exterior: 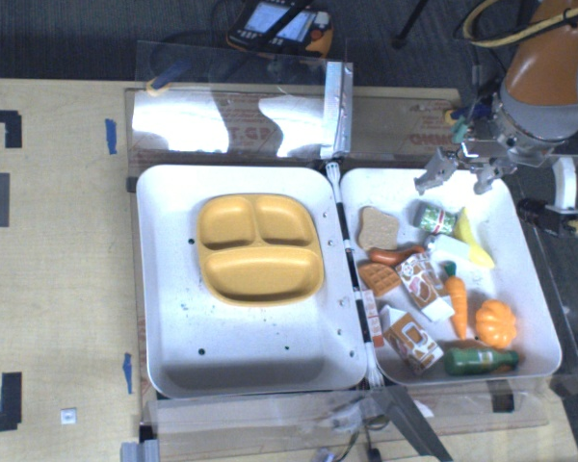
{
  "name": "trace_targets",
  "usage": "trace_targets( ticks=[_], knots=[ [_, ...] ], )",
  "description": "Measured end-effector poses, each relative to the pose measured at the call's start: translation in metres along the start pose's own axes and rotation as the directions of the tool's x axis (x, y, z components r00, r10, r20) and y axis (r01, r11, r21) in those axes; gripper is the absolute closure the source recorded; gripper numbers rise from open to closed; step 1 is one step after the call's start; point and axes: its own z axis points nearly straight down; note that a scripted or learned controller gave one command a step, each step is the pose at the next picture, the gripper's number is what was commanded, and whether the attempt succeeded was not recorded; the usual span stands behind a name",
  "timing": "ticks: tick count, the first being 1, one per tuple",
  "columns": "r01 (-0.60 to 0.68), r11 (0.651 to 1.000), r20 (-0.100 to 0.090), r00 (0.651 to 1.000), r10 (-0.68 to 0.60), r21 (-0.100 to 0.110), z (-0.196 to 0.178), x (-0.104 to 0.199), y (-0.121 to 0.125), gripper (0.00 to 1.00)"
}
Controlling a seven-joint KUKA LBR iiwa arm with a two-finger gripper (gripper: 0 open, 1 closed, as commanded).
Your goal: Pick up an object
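Note:
My gripper (459, 177) hangs over the far edge of the right bin (538, 258), fingers spread open with nothing between them. Just below it lie a green-and-white can (436, 219) and a yellow banana (474, 242). Further into the bin are a bread slice (379, 227), a sausage (395, 254), a waffle piece (378, 277), two brown cartons (423, 283) (412, 342), a carrot (457, 307), an orange pumpkin (495, 322) and a green bottle (480, 360).
The left bin (164, 287) holds a yellow divided plate (259, 246). A clear panel with a metal post (338, 109) stands behind the bins. The arm's orange band (547, 70) sits at the upper right.

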Motion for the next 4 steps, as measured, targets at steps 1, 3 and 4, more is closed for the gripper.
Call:
trace_targets(
  ticks=[1, 3, 4],
  knots=[
    [-0.026, 1.0, -0.001, 1.0, 0.026, 0.0, -0.009, 0.025, -0.027, 0.0],
    [-0.026, 1.0, 0.001, 1.0, 0.026, -0.006, 0.129, -0.014, -0.063, 1.0],
    [0.017, 1.0, 0.001, 1.0, -0.017, -0.002, 0.126, -0.015, -0.02, 1.0]
  ],
)
